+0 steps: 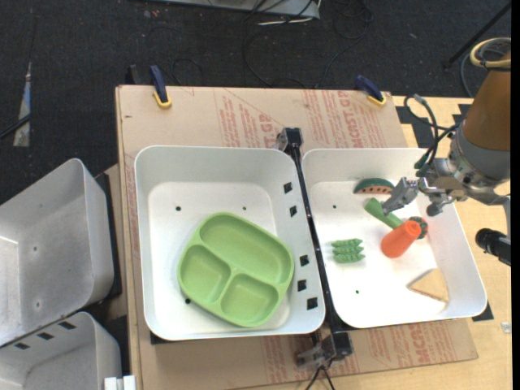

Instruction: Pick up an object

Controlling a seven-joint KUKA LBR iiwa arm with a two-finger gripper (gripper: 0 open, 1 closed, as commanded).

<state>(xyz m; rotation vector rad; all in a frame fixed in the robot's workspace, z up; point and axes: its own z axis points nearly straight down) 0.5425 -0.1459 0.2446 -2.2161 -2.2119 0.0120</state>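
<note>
Starting at the left bin (154,242), a light green plastic divided tray (236,268) lies flat and alone there, out of play. Across the divider, the right bin (463,242) carries the candidates: a small green pea-pod toy (347,251), a watermelon slice toy (373,188), a green stick-like piece (380,214), an orange carrot-shaped toy (401,239) and a tan wedge (430,285), scattered loosely so each can be grabbed separately. The gripper (412,195) hangs above the stick and carrot, fingers spread, gripping nothing — probably lining up on one of them.
</note>
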